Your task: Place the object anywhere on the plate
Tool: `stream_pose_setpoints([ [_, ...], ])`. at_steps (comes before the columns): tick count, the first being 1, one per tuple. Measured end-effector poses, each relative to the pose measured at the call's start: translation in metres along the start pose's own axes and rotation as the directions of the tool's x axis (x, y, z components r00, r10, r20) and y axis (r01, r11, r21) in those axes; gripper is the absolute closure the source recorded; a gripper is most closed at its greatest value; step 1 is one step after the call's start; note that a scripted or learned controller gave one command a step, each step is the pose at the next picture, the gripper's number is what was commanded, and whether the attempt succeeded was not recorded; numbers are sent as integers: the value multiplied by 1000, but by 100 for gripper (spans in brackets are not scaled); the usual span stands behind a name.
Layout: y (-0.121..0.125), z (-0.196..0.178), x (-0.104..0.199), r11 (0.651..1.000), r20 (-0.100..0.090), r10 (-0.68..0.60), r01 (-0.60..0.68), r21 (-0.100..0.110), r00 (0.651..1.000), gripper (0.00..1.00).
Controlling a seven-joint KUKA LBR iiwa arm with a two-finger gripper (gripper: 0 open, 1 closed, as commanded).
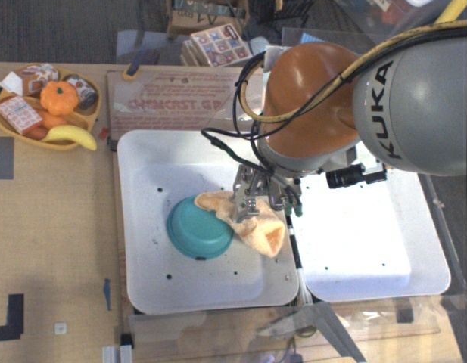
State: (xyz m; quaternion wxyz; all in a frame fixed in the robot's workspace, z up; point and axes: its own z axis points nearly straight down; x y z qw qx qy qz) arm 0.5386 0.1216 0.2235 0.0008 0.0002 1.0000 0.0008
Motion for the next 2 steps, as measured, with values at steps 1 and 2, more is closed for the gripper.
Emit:
stream_pose_setpoints([
  [1,45,-1,25,1000,-1,-3,3,0,1000,100],
  [2,44,-1,25,1000,-1,-3,3,0,1000,0],
])
